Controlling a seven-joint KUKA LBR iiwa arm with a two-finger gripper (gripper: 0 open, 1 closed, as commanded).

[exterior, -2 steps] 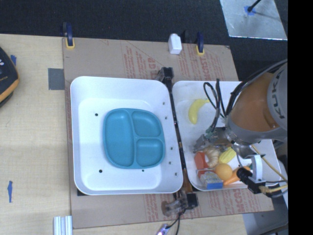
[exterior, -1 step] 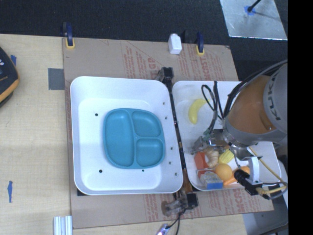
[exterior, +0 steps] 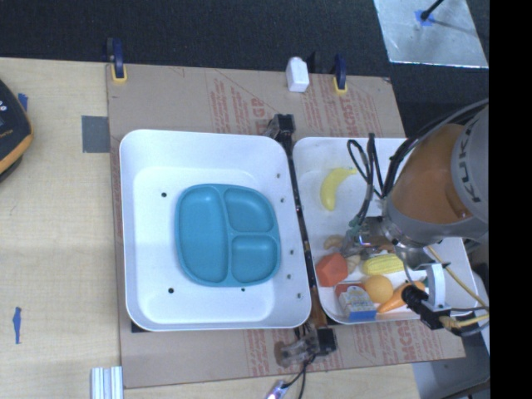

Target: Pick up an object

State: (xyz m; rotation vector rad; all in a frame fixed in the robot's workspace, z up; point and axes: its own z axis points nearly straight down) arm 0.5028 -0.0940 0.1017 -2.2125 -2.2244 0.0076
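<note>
My gripper (exterior: 363, 238) reaches down into the right white bin (exterior: 309, 160), under the grey and orange wrist. Right below and beside it lie several toy foods: a red round piece (exterior: 332, 268), a yellow corn-like piece (exterior: 382, 264), an orange ball (exterior: 378, 288), an orange carrot-like piece (exterior: 392, 305) and a small blue-and-white box (exterior: 357, 303). A yellow banana (exterior: 334, 186) lies apart toward the back of the bin. The arm hides the bin's right half.
The left white bin (exterior: 150, 314) holds a blue divided plate (exterior: 227, 233). Black cables hang from the wrist over the right bin. Clamps sit between the bins at front and back. A dark device lies at the bench's far left.
</note>
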